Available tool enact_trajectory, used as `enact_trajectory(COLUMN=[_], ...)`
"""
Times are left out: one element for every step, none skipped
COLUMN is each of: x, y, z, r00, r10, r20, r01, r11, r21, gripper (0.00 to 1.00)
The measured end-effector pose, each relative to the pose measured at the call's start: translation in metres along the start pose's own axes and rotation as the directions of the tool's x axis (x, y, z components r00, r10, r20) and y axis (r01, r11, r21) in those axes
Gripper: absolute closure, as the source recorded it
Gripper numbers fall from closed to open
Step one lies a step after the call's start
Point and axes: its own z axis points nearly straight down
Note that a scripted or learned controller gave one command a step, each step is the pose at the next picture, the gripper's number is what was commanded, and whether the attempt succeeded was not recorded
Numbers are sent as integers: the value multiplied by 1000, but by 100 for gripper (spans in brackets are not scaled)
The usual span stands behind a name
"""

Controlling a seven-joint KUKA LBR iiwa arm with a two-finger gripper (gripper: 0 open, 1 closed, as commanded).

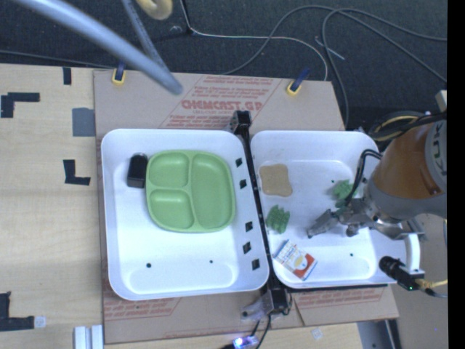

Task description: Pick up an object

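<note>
The right bin (312,138) holds a tan flat square (276,179), a small green leafy piece (277,217), a second green piece (341,190) and a red-and-white packet (294,259). My gripper (314,230) reaches in from the right and hangs low over the middle of this bin. It lies right of the first green piece, below and left of the second, and above the packet. I see nothing held in it. The arm's orange band (407,169) is at the bin's right edge.
The left bin (174,276) holds a green divided plate (192,191) with a small black block (136,171) beside its left edge. A black divider (251,195) runs between the bins. Cables lie on the dark surface behind the bench.
</note>
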Motion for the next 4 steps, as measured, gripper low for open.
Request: enact_trajectory(x=[0,-7,-5,3], y=[1,8,9,15], z=[-13,-69,-111,-159], r00=[1000,1000,1000,1000], r10=[-2,-1,-2,-3], r20=[0,3,3,3], r01=[2,1,2,3], r11=[1000,1000,1000,1000], r21=[-4,-12,-12,-12], gripper=[100,100,100,100])
